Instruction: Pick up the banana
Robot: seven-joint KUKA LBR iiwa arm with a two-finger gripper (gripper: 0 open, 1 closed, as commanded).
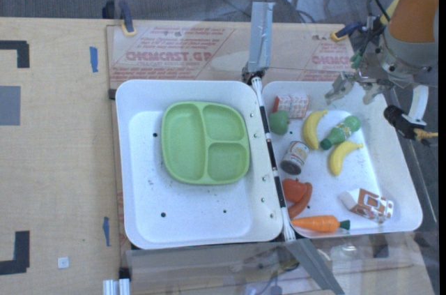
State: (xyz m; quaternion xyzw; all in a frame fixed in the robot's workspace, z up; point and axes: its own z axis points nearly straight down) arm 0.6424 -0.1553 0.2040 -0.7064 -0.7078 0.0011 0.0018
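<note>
the arm (pixel 411 8), grey with its orange band, comes in at the 2 o'clock corner of the camera view and hangs over the far right rim of the right bin (pixel 401 168). its gripper (pixel 354 86) sits above that bin's 1 o'clock corner, the fingers spread apart with nothing between them. two bananas lie in the right bin: the upper banana (pixel 313 127) curves near the bin's centre, toward 11 o'clock from the middle, and the lower banana (pixel 341 155) lies just right of centre, at about 3 o'clock from the can. between the two bananas a green bottle (pixel 340 131) lies tilted, touching or nearly touching both; the gripper is apart from all three, up toward 1 o'clock of them. a small can (pixel 295 157) stands at 7 o'clock from the upper banana. a green round fruit (pixel 279 122) rests against the bin's left wall at 10 o'clock, with a small red and white box (pixel 291 104) just above it at 11 o'clock. a red pepper (pixel 297 193) lies at 7 o'clock in the bin, and a carrot (pixel 319 223) lies along the near edge at 6 o'clock. an orange and white carton (pixel 368 204) rests at 5 o'clock. the left bin (pixel 139 217) holds a light green divided plate (pixel 205 142), set a little toward 12 o'clock of its centre.
</note>
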